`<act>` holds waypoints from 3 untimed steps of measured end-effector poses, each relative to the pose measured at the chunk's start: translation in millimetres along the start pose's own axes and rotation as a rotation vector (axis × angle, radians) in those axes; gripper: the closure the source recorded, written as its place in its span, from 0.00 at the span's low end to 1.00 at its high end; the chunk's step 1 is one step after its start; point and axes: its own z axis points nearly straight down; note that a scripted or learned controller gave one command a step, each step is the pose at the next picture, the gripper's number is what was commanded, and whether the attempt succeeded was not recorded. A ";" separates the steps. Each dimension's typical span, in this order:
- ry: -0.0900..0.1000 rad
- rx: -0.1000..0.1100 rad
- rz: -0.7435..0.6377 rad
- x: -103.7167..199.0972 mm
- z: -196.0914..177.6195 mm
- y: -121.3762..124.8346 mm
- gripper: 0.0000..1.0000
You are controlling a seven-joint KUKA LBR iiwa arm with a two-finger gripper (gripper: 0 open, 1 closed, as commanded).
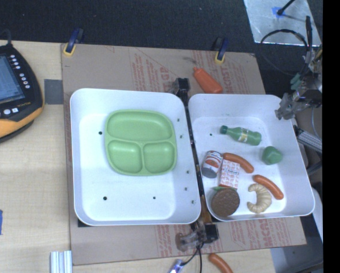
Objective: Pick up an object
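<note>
White plastic bins sit side by side on your desk (22, 209). Nearest you in the right bin (295, 209), at 6 o'clock, lie a round brown disc (224, 202) and a curved croissant (260, 198); beyond them two glossy sausages (268, 186), a red carton (230, 173), a small can (212, 164), a green ball (272, 154) and a green bottle (241, 134). The left bin (90, 203) holds a matte green divided plate (141, 142). At 3 o'clock hangs the claw (288, 104); its state cannot be told. Choose the isolated bottle and descend squarely across its narrow width.
</note>
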 end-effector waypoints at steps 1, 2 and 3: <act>0.000 0.003 -0.002 -19.2 130.6 60.8 0.00; 0.001 -0.002 -0.001 -29.7 87.6 70.7 0.00; 0.001 -0.003 0.000 -30.0 72.4 73.3 0.00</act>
